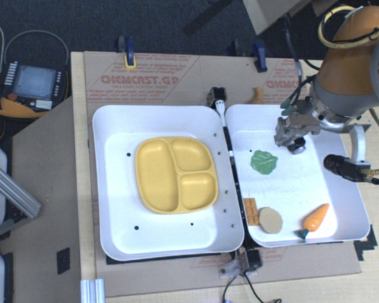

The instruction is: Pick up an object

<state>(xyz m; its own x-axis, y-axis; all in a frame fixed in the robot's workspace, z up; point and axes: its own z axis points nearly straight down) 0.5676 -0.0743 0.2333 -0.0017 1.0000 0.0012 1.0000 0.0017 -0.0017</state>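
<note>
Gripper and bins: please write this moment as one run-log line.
gripper: above right bin, nothing seen held | right bin: green piece, carrot, round piece | left bin: yellow tray

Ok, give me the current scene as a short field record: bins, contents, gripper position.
left bin: yellow three-compartment plastic plate
right bin: green leafy toy, orange toy carrot, round tan disc, small brown waffle-like block
gripper: over the right bin's far end, above and right of the green toy
held: nothing seen
</note>
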